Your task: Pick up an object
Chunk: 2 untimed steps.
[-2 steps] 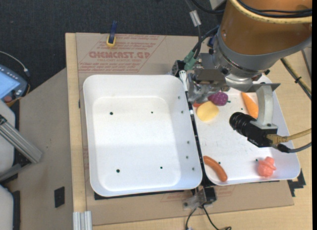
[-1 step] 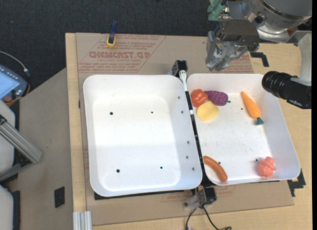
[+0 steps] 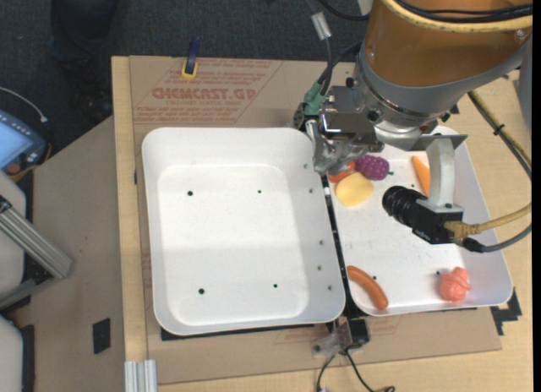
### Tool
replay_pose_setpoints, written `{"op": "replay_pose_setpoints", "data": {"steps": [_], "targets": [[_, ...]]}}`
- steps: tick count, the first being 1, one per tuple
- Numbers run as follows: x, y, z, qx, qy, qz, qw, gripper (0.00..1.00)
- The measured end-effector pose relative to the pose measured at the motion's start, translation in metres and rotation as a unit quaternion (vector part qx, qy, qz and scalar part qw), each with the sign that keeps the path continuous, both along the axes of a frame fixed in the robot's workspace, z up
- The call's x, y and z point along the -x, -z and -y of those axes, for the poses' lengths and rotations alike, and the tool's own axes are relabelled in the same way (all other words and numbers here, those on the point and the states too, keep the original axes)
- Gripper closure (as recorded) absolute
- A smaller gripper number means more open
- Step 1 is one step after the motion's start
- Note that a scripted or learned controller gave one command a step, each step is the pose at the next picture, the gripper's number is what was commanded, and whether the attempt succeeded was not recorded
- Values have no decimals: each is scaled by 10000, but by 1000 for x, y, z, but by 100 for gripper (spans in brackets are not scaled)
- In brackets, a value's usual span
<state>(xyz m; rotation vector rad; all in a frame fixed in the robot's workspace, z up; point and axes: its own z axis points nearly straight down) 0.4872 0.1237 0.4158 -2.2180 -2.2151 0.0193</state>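
Looming orange-banded arm [image 3: 448,19] hangs its pincer [image 3: 331,160] (fingers' state I cannot tell) just beside the yellow lemon [image 3: 354,191] and purple grapes [image 3: 372,166]: approach step, next needing a centred descent.

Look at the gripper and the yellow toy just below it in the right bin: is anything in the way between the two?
Nothing visible lies between them. The gripper hangs at the bin's upper left corner, right above the yellow toy. The purple grapes crowd the toy's upper right side, touching or nearly so.
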Motion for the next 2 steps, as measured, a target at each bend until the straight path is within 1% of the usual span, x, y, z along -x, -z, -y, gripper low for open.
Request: {"op": "replay_pose_setpoints", "data": {"steps": [1, 2], "targets": [[6, -127, -30, -51, -29, 146, 9999, 100], [9, -36, -25, -3, 4, 17, 10000, 100]]}}
